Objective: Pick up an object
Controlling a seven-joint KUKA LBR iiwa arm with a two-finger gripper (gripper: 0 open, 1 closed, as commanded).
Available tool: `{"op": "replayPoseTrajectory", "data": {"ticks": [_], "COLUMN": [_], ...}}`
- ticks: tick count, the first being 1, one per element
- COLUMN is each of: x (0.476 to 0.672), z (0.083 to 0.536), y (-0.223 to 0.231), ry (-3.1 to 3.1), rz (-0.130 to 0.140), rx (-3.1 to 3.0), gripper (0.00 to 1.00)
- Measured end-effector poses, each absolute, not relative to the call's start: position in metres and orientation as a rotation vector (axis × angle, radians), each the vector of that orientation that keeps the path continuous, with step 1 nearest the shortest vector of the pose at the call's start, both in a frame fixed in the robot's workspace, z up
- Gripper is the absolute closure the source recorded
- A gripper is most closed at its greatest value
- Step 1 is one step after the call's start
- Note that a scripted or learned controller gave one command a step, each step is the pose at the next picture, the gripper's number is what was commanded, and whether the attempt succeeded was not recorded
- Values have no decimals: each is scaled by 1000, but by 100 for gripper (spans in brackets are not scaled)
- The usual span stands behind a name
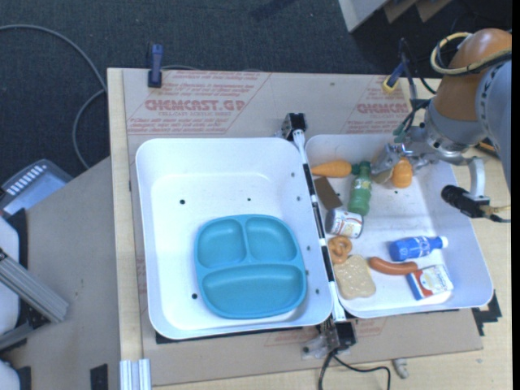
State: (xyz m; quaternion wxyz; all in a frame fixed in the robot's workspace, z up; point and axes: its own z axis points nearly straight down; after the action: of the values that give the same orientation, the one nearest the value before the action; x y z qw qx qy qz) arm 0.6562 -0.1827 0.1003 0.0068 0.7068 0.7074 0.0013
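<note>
**Gripper low over the right bin's upper corner, beside a small orange piece**

The left bin [162, 218] holds a blue divided plate [249, 265], lying flat toward its lower middle. The right bin [471, 258] carries the clutter: a carrot [331, 169] at its upper left, a green bottle [360, 188] just right of it, a small can [344, 223] below that, a pretzel [340, 248], a slice of bread [355, 278], a sausage [393, 266], a blue-and-white bottle [415, 247] and a red-and-white packet [432, 281] at lower right.

The gripper [396, 158] sits in the upper part of the right bin. A small orange piece [401, 174] lies right at its tip, touching or nearly so. Whether the claw is wide, narrow or clamped on it cannot be told.
</note>
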Motion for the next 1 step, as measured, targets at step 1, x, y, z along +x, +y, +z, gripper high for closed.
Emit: {"op": "replayPoseTrajectory", "data": {"ticks": [1], "x": [667], "z": [90], "y": [-146], "ry": [2217], "rz": [-13], "rx": [2222], "gripper": [100]}}
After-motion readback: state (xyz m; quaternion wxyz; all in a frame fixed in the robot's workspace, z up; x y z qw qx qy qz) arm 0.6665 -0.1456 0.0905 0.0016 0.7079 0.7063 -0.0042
